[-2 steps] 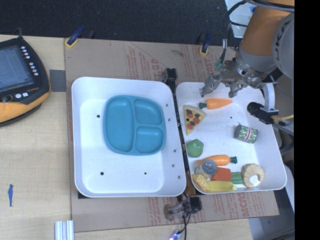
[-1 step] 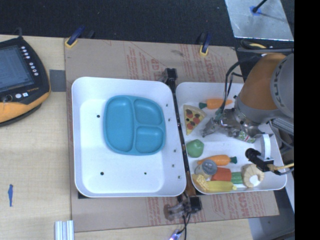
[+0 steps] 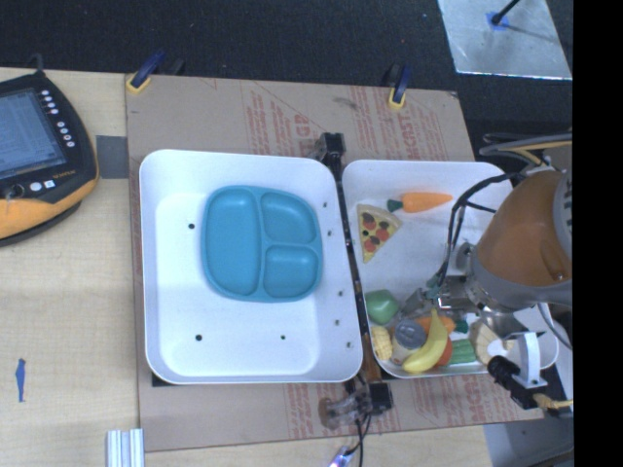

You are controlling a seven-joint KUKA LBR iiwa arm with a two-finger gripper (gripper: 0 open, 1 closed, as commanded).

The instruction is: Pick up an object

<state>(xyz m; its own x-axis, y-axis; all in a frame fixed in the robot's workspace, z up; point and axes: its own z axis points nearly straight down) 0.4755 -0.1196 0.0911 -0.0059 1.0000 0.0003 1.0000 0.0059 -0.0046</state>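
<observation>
My jaws hang low over the right bin [image 3: 482, 178], among the banana [image 3: 429, 350] and other toys; whether they are clenched I cannot tell.

The right bin [image 3: 477, 175] is crowded at its near end by banana [image 3: 429, 350] and green pepper [image 3: 381, 306], open mid-floor.

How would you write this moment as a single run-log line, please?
arm: over right bin | gripper: low above toy food pile, grasp unclear | banana: in bin | blue plate: left bin
</observation>
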